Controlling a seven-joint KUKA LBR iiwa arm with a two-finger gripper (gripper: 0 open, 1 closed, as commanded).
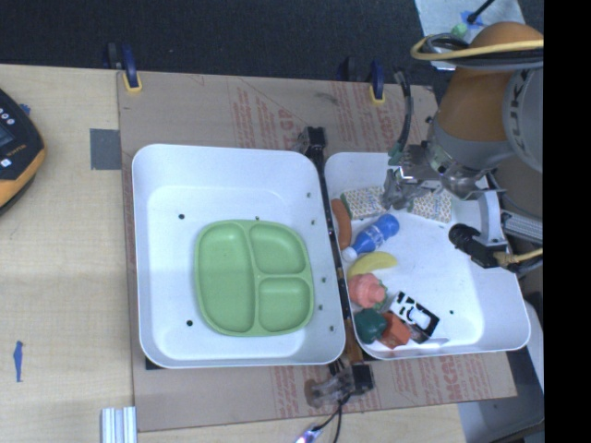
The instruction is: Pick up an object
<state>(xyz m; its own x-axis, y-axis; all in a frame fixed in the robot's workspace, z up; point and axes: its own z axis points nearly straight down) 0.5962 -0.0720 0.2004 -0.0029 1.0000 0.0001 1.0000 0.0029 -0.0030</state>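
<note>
The right bin (480, 312) holds a blue bottle (374, 233), a yellow banana-shaped piece (372, 263), a pink lump (367, 290), an orange sausage-shaped piece (342, 221), a green and red cluster (380, 327) and a black-and-white item (416, 314). A patterned flat packet (420, 204) lies at the bin's far side. My gripper (399, 189) hangs over the far part of the right bin, above that packet and just up-right of the blue bottle. Nothing shows between its fingers.
The left bin (166, 192) holds a green divided plate (254, 277). A yellow and black device (14, 150) lies at the bench's left edge. Clamps (130, 70) hold the cardboard base at the back. The grey and orange arm (480, 100) fills the upper right.
</note>
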